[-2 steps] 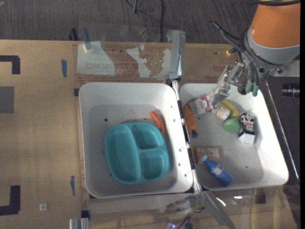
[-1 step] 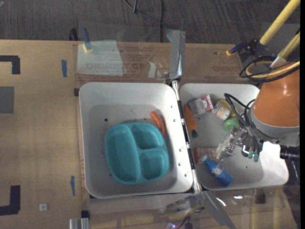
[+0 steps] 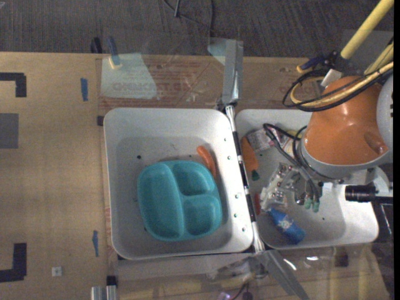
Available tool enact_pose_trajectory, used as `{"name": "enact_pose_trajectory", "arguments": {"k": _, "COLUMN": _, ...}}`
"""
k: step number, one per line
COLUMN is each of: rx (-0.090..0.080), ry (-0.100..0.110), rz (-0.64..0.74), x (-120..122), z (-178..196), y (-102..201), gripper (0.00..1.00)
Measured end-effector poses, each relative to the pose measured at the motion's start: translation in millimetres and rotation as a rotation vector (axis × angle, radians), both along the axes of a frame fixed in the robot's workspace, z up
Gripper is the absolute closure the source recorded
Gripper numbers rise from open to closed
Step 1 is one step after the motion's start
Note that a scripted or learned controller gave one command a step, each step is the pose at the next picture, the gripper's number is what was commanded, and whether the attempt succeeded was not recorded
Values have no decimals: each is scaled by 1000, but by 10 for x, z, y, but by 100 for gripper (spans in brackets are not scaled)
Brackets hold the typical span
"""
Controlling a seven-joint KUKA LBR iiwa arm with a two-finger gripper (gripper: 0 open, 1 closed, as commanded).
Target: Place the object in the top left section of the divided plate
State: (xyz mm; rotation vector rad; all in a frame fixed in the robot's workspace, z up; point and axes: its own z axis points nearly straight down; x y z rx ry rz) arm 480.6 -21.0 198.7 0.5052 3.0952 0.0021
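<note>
Orange-banded arm (image 3: 347, 130) looms over the right bin (image 3: 362, 230), its hand (image 3: 306, 195) low among clutter: clear wrapper (image 3: 278, 189), blue object (image 3: 286, 225); its grip I cannot tell. Teal divided plate (image 3: 181, 200) sits in the left bin (image 3: 125, 167), an orange carrot-like piece (image 3: 207, 159) touching its upper rim.

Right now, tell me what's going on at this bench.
The arm's gripper hangs low over the right bin, among a jumble that includes a blue object and a crumpled clear wrapper. The teal divided plate sits in the left bin with all its sections bare. An orange piece lies beside the plate's upper edge.
</note>
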Motion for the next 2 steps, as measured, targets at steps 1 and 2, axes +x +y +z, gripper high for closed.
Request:
{"name": "enact_pose_trajectory", "arguments": {"k": 1, "rx": 1, "ry": 1, "rz": -38, "x": 979, "z": -131, "y": 945, "gripper": 100}}
{"name": "enact_pose_trajectory", "arguments": {"k": 2, "rx": -1, "ry": 3, "rz": -32, "x": 812, "z": -47, "y": -41, "gripper": 100}}
